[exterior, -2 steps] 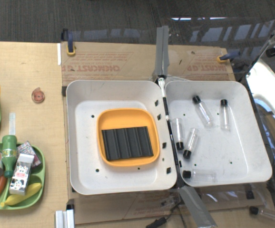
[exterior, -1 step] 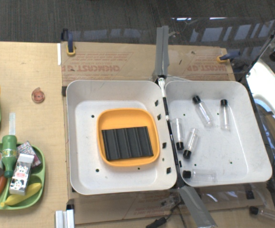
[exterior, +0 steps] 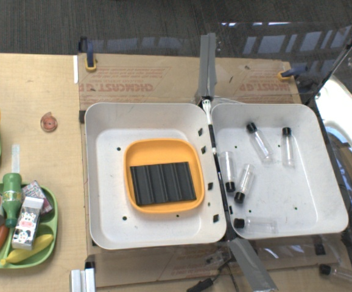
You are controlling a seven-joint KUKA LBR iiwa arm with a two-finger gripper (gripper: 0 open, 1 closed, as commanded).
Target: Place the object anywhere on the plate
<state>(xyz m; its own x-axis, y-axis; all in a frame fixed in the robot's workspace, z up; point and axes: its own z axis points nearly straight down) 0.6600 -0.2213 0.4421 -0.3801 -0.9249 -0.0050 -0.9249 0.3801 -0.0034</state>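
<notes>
Camera view: clear vials (exterior: 258, 140) blend into right bin (exterior: 322, 181); plate (exterior: 164, 176) left.

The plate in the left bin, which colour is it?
Orange-yellow plate, bearing a dark ribbed slab; camera view.

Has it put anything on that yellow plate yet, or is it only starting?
Only starting, it seems. Done: nothing obvious; the yellow plate in the left bin carries just a dark ribbed slab. In hand: nothing. Left: the clear tubes all lie in the right bin, so one has yet to be picked up and carried onto the plate.
</notes>
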